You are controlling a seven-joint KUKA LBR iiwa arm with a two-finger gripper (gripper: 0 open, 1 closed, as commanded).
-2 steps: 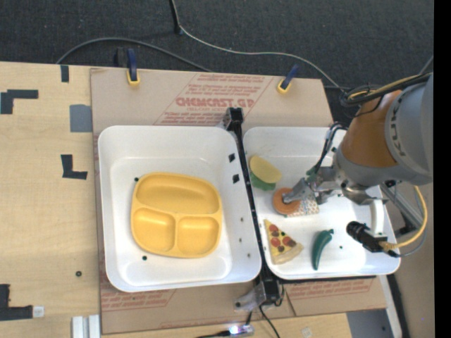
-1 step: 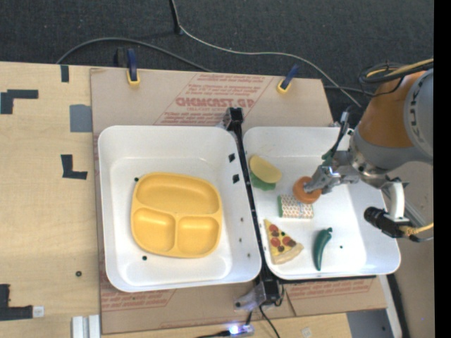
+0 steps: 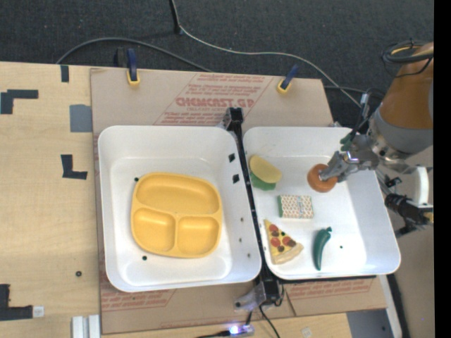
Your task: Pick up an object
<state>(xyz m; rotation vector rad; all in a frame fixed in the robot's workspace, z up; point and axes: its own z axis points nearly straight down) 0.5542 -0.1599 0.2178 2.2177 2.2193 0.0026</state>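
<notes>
A: Cardboard (image 3: 211, 97) lies under both bins, the biggest thing on the bench. Red print runs across its far strip, and I read it as something like "CHEMCAST GP", with smaller lines below too blurred to make out. Two clamps (image 3: 132, 72) pin its far edge.

B: Next in size?

A: Left bin (image 3: 113, 146), holding a yellow divided tray (image 3: 176, 213) with three compartments. Beside it, touching along a black seam, sits the right bin (image 3: 366, 259).

B: And the arm?

A: Grey arm (image 3: 405, 111) with its orange band comes in from the right over the right bin's far right corner, wrist angled down and to the left. The gripper (image 3: 337, 169) sits low at the bin's far right part, right against an orange round object (image 3: 320, 179).

B: Has it got hold of that?

A: The fingers reach onto the orange object's upper right edge, but I cannot tell how far apart they are or whether the object is between them.

B: The smaller things?

A: A yellow-and-green wedge-shaped toy (image 3: 264, 172) near the seam, a pizza slice toy (image 3: 281, 241) at the near side, a dotted rectangular block (image 3: 295, 205) between them, and a green pepper (image 3: 321, 246) just right of the pizza. All four lie apart from one another in the right bin.
</notes>
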